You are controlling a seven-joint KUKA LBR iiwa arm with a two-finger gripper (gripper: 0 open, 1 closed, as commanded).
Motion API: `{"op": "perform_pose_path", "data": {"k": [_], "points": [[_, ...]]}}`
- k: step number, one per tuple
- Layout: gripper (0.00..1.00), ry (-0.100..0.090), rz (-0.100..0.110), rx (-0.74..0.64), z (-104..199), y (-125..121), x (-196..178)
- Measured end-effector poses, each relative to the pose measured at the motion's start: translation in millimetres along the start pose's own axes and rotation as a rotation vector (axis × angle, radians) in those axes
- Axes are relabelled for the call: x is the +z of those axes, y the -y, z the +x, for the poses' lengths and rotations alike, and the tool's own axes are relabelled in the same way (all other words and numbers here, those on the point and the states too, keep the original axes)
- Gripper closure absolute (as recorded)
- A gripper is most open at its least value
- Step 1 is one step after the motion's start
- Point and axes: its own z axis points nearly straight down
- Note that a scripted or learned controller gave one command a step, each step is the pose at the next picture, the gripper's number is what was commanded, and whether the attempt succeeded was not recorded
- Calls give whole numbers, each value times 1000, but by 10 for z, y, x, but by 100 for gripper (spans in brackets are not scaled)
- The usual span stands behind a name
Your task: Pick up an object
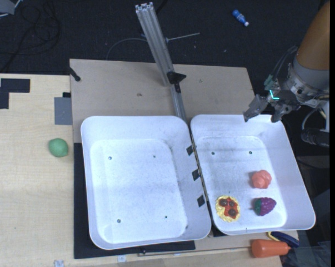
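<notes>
Arm: grey with an orange band, reaching in from the right and hanging over the far right corner of the right bin (300,166).
Hand (263,111): sitting above the bin's far rim, its two dark fingers standing apart with nothing showing between them.
Right bin, contents: a pink-orange rounded object (261,178), a purple grape-like bunch (264,206) and a yellow piece with red spots (228,208), all lying toward the near end, well apart from the hand.
Left bin (100,132): white, sitting beside the right bin with dark clips along the shared edge.
Counter (23,166): carrying a green ball (58,147) left of the bins, and an orange carrot-like object (269,248) just in front of the right bin.
Progress: judged as early; no object is being held or lifted, so the approach, the closing and the lift are all remaining.
Likely target: cannot tell which object the arm is heading for; the pink-orange one is lying nearest.
Hard to make out: the fingertips are blending into dark wrist parts, and the height of the hand over the bin is not readable from this slant.
Cut off: the arm's upper part is running out of the picture at the right.
</notes>
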Motion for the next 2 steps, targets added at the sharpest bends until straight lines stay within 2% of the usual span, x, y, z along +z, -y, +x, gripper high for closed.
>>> {"op": "perform_pose_path", "data": {"k": [1,2], "points": [[0,0,0,0,0,0,1],[0,-1,5,0,-66,-65,516]]}}
